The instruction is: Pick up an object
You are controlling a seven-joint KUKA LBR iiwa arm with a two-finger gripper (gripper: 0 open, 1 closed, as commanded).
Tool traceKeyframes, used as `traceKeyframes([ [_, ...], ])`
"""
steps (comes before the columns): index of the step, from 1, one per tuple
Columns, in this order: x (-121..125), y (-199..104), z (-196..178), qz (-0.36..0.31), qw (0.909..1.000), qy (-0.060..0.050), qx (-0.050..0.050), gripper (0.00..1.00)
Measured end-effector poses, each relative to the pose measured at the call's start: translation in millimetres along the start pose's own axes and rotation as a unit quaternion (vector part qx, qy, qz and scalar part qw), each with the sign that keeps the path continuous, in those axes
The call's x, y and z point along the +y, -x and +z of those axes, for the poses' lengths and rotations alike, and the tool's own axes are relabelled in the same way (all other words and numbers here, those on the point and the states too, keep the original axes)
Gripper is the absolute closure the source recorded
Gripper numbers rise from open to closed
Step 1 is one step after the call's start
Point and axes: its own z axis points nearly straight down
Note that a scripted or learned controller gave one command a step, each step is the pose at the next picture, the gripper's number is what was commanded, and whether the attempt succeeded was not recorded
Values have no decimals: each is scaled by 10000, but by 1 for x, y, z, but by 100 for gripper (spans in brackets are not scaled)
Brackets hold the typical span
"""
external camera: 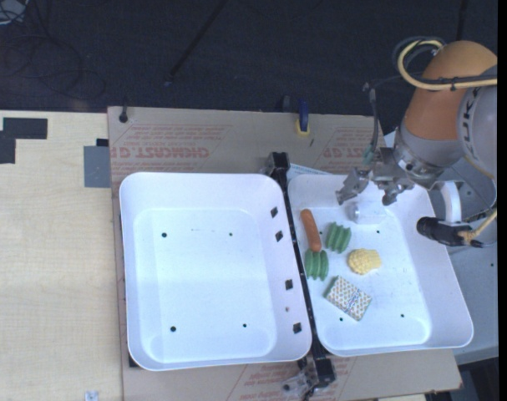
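Observation:
The right bin (441, 307) holds several small items. An orange sausage-shaped piece (310, 229) lies next to the divider. Two green pieces sit beside it, one (337, 237) higher and one (316, 264) lower. A yellow lump (364, 261) rests to their right, and a checked white packet (348, 296) lies below them. My gripper (371, 193) hangs over the bin's upper part, above and slightly right of the items. It is open, with its fingers (349, 192) spread wide and nothing between them.
The left bin (136, 224) stands beside the right one, with a black clamp strip (288, 249) along the shared edge. Cardboard (195, 140) lies under both bins. The arm's orange band (449, 90) looms at the upper right.

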Motion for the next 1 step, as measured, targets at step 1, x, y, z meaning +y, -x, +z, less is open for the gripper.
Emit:
traceKeyframes([
  [1, -22, -44, 111, -12, 10000, -38, 11, 0],
])
